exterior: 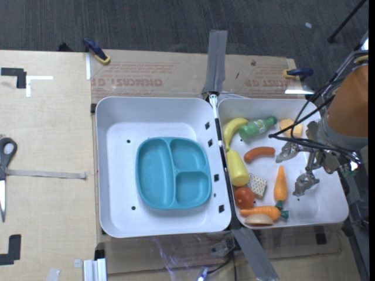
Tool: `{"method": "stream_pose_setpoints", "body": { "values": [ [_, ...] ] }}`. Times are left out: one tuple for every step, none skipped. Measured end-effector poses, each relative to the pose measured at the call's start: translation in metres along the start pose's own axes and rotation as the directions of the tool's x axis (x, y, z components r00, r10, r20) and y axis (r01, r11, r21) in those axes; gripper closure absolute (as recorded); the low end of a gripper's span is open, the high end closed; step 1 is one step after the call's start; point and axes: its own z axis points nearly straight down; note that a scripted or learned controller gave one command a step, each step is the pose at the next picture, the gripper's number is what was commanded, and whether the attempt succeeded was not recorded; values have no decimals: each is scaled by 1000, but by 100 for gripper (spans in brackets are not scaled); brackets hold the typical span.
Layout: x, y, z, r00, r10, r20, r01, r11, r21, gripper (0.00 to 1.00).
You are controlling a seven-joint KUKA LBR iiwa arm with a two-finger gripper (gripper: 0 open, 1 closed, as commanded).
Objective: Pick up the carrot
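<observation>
Orange carrot (280, 183): lies free on floor of right bin (328, 215), upright in view, below sausage (259, 153) | gripper (297, 170): fingers spread, nothing between them, carrot just beside it to the left, apart | progress: grasp not yet made; closing and lift remain.

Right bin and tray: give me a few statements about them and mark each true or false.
1. The teal tray lies in the left bin. True.
2. A carrot is between the gripper's fingers. False: it lies apart on the right bin floor, left of the gripper.
3. The banana lies next to the green bottle. True.
4. The sausage sits on the tray. False: it lies in the right bin.
</observation>
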Motion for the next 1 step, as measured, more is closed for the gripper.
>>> {"method": "stream_pose_setpoints", "body": {
  "values": [
    [17, 2, 61, 994, -112, 0, 112, 994, 0, 0]
  ]
}}
